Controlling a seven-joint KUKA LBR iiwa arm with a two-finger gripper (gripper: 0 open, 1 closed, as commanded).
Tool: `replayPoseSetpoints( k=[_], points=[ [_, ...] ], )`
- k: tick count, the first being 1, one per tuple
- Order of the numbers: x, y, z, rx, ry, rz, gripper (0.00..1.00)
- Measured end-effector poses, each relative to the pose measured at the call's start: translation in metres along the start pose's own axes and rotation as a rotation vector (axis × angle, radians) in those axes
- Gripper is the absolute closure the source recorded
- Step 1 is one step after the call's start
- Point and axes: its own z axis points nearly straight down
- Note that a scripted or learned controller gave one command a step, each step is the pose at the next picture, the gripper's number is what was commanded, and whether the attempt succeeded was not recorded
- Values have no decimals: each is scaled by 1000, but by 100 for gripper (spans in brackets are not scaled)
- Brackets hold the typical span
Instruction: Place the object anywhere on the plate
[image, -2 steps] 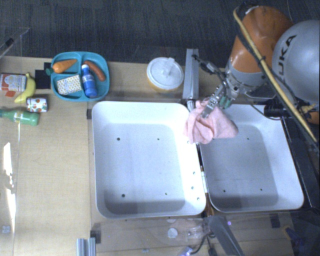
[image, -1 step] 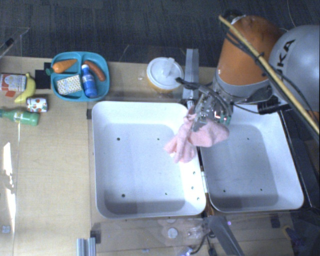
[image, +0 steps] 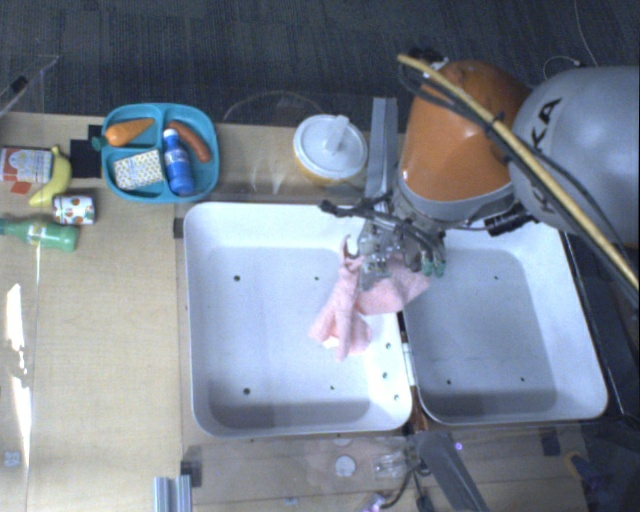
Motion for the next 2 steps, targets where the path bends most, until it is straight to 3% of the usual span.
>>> replayPoseSetpoints(
  k=[1, 2],
  points=[
    [27, 44, -4, 0, -1, -4, 100],
    [27, 44, -4, 0, -2, -4, 0]
  ],
)
